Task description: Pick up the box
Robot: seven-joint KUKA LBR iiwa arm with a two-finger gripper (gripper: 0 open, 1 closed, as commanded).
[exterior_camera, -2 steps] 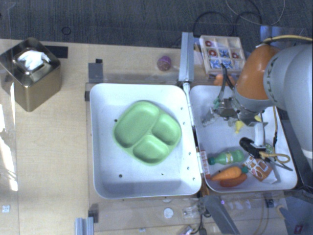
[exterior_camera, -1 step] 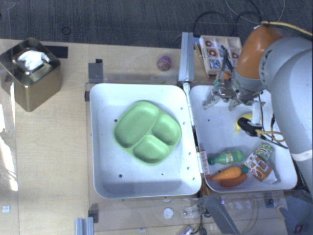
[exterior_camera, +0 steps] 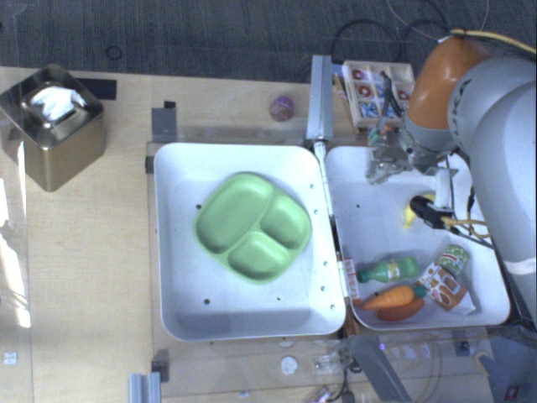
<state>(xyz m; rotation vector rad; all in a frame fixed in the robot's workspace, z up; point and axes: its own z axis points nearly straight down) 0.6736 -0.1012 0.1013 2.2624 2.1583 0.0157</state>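
The left bin [exterior_camera: 176, 300] is largely taken up by a green divided plate [exterior_camera: 254, 225] at its centre; bare floor is left along its edges and corners. In the right bin [exterior_camera: 357, 183], the near edge is crowded: a green bottle [exterior_camera: 388, 269], a carrot [exterior_camera: 393, 299] and a box [exterior_camera: 442, 285] lie close together, the carrot just beside the bottle. A yellow item [exterior_camera: 411, 214] sits mid-bin. The far left corner is open floor. The right side is overhung by the arm [exterior_camera: 495, 141].
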